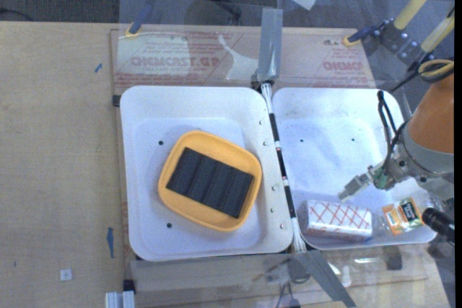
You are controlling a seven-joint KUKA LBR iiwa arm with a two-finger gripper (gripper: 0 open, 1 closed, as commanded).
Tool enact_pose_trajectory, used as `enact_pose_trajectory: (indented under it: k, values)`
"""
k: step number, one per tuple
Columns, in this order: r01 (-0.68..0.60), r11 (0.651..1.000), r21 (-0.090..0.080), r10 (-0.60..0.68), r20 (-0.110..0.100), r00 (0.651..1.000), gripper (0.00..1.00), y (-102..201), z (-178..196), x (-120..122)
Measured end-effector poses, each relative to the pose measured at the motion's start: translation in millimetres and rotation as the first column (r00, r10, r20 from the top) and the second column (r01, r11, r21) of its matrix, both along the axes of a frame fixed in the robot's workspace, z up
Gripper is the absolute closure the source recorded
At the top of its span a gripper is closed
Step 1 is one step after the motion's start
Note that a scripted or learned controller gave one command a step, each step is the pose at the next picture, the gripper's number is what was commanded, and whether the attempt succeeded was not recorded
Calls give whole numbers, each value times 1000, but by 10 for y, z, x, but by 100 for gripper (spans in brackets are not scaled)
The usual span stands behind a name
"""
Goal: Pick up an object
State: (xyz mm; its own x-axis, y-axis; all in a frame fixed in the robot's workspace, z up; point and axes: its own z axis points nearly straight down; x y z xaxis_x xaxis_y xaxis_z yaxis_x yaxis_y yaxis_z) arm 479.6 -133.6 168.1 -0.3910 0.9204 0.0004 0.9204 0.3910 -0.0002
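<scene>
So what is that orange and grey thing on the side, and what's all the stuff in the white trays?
That is a robot arm, reaching in from the right side of the picture. The camera sits above the bench and looks down at a slant. At the arm's tip is its end effector, the part that grabs things. It hangs over the right bin; I can't tell whether it is open or shut, and I see nothing in it. On the bench are two shallow white bins side by side. The left bin has a yellow dish with a dark ridged block on it. The right bin has a white box with red criss-cross lines near its front edge, and beside it a small orange packet.
</scene>
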Motion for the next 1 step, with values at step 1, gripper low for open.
enact_pose_trajectory:
  k: [1]
  values:
    - [-85,996,-5,85,15,996,0,-326,-790,46]
